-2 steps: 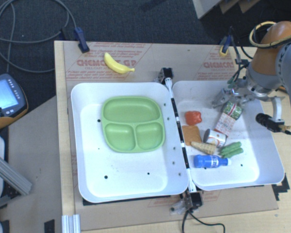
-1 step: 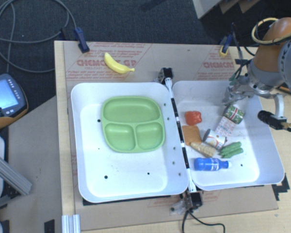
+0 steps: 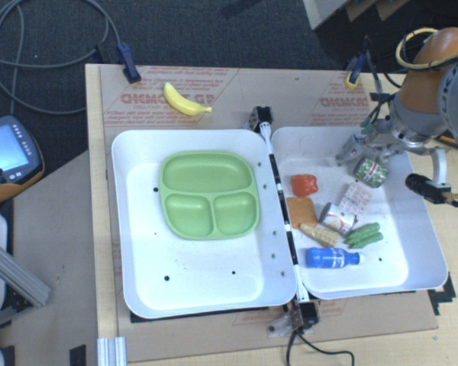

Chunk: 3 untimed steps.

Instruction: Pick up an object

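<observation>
My gripper hangs over the far part of the right bin, reaching in from the right. A small green-and-white can sits between its fingers, lifted slightly off the bin floor. Below it in the same bin lie a red pepper, a brown block, a pale packet, a small round tub, green pods and a blue bottle on its side.
The left bin holds a green divided plate. A yellow banana lies on the cardboard bench beyond the bins. The raised rims between the bins run down the middle. A black cable end hangs right of the gripper.
</observation>
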Motion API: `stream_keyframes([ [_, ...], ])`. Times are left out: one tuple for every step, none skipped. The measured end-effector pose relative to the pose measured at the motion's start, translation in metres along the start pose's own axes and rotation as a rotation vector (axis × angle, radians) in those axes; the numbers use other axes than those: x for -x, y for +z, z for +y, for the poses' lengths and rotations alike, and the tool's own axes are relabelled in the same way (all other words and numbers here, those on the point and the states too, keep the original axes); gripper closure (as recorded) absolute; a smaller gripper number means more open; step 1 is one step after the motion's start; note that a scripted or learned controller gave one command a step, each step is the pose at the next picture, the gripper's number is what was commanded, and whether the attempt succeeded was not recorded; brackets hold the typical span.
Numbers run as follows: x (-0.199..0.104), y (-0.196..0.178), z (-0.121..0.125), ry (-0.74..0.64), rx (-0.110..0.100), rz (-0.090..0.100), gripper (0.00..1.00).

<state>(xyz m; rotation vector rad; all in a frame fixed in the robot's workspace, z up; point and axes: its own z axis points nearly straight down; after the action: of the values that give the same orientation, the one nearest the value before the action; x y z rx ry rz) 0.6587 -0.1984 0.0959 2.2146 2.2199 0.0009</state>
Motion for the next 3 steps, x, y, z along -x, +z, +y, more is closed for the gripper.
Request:
stream_keyframes([
  [0.000,-0.011,0.001,-0.001,0.003,-0.002,1.00],
  [0.000,-0.011,0.001,-0.001,0.003,-0.002,0.00],
  [-0.033,0.011,0.008,0.001,-0.005,0.004,0.00],
])
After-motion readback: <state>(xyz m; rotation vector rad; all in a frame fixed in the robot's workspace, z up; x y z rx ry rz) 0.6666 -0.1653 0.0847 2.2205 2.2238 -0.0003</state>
